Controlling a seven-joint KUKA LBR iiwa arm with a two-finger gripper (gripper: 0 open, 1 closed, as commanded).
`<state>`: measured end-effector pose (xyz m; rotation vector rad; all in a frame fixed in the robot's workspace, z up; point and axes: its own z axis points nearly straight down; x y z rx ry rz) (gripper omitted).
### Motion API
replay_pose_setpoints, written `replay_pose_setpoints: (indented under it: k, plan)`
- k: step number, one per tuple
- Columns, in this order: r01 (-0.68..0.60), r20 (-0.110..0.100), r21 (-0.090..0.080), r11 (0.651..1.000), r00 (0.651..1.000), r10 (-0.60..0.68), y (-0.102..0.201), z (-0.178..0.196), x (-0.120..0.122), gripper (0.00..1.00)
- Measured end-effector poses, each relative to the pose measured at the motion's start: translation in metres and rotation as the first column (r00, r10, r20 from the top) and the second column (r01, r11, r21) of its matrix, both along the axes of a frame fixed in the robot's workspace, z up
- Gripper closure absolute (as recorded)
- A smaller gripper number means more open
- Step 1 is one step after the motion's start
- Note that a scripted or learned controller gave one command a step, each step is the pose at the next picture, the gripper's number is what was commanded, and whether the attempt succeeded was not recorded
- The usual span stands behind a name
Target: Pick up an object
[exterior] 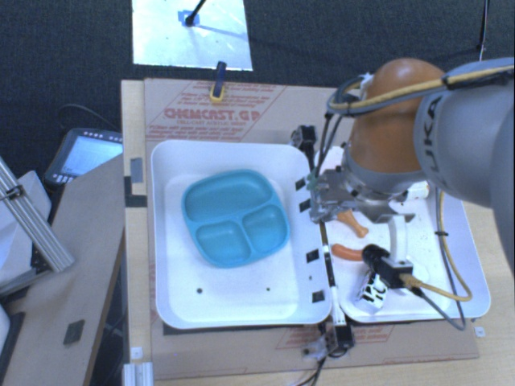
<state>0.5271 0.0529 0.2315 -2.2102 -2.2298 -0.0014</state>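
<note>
Your gripper [354,207] sits low over the right bin [475,284], right of the middle of the frame. An orange piece [352,223] lies just under it, and another orange piece [348,252] is lower down. The blue tray [235,216] rests in the left bin [241,308].

divided tray [235,218] in left bin [173,296], carrots [348,252] in right bin [471,284]

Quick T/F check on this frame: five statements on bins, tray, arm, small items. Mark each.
1. A blue divided tray lies in the left bin. True.
2. The tray has three compartments. True.
3. The arm hangs over the left bin. False: it is over the right bin.
4. The orange pieces lie inside the blue tray. False: they are in the right bin, beside the gripper.
5. A black-and-white object lies near the right bin's front edge. True.
</note>
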Motion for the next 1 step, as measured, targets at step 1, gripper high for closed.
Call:
replay_pose_setpoints:
  k: [1]
  plan:
    - [-0.001, 0.001, 0.000, 1.000, 1.000, 0.001, 0.0555, 0.0051, -0.0176, 1.00]
